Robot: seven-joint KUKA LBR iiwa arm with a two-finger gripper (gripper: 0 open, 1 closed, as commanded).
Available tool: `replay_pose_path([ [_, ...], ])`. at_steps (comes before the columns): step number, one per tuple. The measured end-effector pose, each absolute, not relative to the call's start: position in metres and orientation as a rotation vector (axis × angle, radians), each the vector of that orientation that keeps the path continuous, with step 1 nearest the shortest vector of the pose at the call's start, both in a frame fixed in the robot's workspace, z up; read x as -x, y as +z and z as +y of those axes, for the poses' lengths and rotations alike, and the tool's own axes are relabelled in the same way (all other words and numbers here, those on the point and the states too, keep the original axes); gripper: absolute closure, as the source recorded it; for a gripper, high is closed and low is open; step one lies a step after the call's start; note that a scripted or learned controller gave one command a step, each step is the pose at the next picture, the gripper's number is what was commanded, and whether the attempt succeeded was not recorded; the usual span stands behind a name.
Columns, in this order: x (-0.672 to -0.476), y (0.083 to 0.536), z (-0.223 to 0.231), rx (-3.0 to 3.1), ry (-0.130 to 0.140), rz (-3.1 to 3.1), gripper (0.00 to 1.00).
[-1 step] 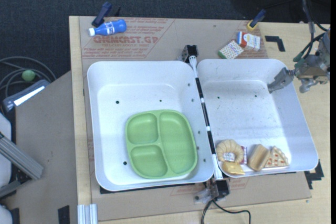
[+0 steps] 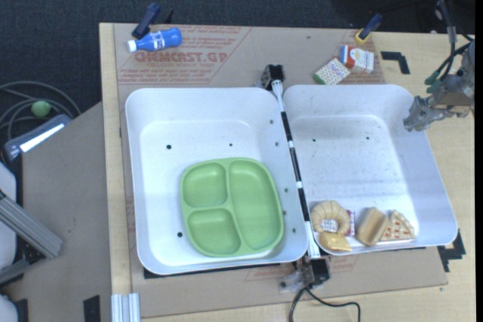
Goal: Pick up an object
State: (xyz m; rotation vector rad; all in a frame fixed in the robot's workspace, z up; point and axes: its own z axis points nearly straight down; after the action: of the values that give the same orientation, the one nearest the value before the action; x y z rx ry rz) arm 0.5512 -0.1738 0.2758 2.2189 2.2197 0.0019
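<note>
Hovering at the right bin point(image 2: 423, 162) edge, gripper point(image 2: 419, 115) state unclear, likely staging above 4 food toys point(image 2: 362, 224).

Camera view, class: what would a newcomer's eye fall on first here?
First, the green divided plate lying in the left bin. Next, the cluster of toy foods along the right bin's near edge. Then the claw over the right bin's far right rim.
</note>
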Motion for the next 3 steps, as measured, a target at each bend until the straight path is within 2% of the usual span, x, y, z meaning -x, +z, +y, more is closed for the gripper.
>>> replay_pose_path([
  [1, -0.539, 0.236, -0.101, -2.222, -0.001, 2.224, 1.0],
  [2, -0.539, 0.236, -0.102, -2.222, -0.001, 2.222, 0.0],
  [3, -0.571, 0.147, -0.121, -2.224, -0.003, 2.223, 0.0],
])
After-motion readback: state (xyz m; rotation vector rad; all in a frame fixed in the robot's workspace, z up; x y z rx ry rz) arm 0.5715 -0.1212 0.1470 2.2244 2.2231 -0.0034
